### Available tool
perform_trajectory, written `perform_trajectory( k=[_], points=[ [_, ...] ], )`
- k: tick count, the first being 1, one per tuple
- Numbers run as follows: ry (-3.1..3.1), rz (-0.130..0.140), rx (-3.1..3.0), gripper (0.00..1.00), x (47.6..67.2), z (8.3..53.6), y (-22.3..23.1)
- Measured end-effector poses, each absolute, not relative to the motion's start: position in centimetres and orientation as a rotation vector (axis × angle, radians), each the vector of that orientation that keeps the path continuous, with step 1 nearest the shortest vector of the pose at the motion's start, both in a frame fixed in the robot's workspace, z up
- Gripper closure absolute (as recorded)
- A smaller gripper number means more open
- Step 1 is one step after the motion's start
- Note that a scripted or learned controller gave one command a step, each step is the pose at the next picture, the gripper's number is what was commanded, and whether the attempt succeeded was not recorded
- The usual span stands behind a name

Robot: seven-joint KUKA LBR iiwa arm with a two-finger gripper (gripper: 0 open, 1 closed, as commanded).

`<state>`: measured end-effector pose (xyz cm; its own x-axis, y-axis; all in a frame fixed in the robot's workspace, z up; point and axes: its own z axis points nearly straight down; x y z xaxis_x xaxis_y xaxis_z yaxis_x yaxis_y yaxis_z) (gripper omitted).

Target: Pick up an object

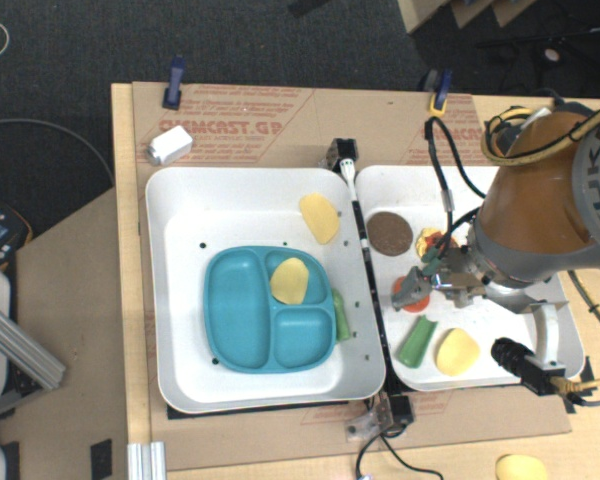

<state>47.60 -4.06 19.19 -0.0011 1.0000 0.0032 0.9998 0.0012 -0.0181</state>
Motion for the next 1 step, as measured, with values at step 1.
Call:
perform_trajectory(
  k=[1],
  points=[
    [-2.222,-0.003,-2.225,1.00,47.99,21.11,-4.29]
  ],
)
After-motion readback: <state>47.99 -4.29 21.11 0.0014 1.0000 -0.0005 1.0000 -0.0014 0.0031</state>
